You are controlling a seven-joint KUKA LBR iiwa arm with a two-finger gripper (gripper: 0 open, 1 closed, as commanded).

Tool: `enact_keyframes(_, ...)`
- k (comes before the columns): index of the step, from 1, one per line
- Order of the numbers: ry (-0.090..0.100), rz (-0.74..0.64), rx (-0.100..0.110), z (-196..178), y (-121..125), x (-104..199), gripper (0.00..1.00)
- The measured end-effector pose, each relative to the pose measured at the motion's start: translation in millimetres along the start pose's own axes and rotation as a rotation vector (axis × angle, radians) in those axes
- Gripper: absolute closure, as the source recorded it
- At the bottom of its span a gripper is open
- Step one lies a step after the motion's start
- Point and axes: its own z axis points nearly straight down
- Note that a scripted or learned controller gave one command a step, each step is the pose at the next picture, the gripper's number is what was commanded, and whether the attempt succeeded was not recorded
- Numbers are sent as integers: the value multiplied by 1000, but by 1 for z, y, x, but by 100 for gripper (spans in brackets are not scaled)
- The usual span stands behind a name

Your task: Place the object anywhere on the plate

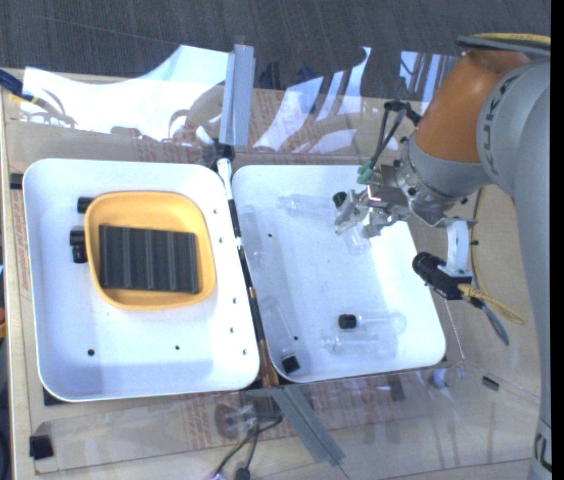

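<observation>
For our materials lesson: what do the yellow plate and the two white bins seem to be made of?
Yellow plate: probably plastic, smooth, evenly coloured, with a dark ribbed insert. Left bin and right bin: likely moulded plastic, glossy white with rounded corners.

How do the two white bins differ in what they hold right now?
The left bin holds a yellow plate with a dark ribbed insert; the right bin holds a small clear object with a dark cap near its front. The gripper hangs over the right bin's back part, not the left bin. Both are shallow, white and round-cornered.
</observation>
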Motion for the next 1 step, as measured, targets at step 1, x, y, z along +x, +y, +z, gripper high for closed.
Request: enact_keyframes(1, -1, -310, 0, -12, 5, 9, 100)
